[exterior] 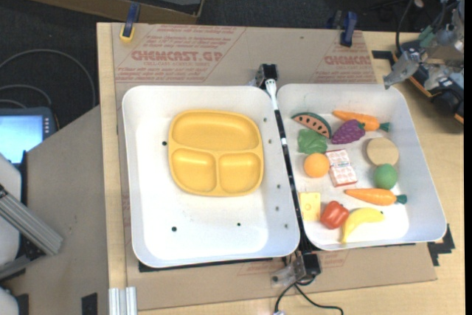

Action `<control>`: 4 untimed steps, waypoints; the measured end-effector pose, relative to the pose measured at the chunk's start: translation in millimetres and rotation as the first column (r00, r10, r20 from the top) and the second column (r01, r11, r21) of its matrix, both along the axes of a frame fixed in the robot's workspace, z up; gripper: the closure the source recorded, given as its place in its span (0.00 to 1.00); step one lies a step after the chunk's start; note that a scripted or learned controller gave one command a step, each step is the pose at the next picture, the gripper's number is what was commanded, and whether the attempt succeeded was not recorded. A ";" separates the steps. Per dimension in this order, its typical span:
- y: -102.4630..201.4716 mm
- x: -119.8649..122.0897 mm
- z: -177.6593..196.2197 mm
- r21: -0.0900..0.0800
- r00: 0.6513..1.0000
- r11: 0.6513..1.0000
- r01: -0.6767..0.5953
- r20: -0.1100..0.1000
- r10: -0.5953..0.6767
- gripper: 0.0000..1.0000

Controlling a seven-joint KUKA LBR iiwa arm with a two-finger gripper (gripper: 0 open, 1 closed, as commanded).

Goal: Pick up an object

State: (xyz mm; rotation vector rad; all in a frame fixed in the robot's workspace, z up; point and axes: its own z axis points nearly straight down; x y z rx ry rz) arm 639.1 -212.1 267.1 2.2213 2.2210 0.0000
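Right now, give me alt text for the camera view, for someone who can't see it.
Two white bins sit side by side: the right bin holds toy food, including a banana, carrots and an orange; the left bin holds a yellow divided plate.

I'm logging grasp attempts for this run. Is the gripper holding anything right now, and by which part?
Nothing is held. The gripper sits beyond the right bin's far corner, and the toy foods, like the banana, all lie in that bin.

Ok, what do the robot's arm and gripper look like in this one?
It sits at the upper right edge, partly cut off. The gripper is pale grey, angular metal, with thin black cables looping above and beside it. Any markings are too small to tell.
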 end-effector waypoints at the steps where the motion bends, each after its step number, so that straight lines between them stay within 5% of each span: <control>1: -13.1 -98.7 -74.3 0.004 1.000 1.000 0.006 -0.014 -0.006 0.00; 2: -7.9 -114.9 -172.7 0.007 1.000 1.000 -0.004 -0.001 0.004 0.00; 3: 56.0 -55.7 -182.8 0.000 1.000 1.000 -0.007 0.005 0.007 0.00; 4: 123.6 -31.1 -182.5 0.002 1.000 1.000 -0.008 0.004 0.008 0.00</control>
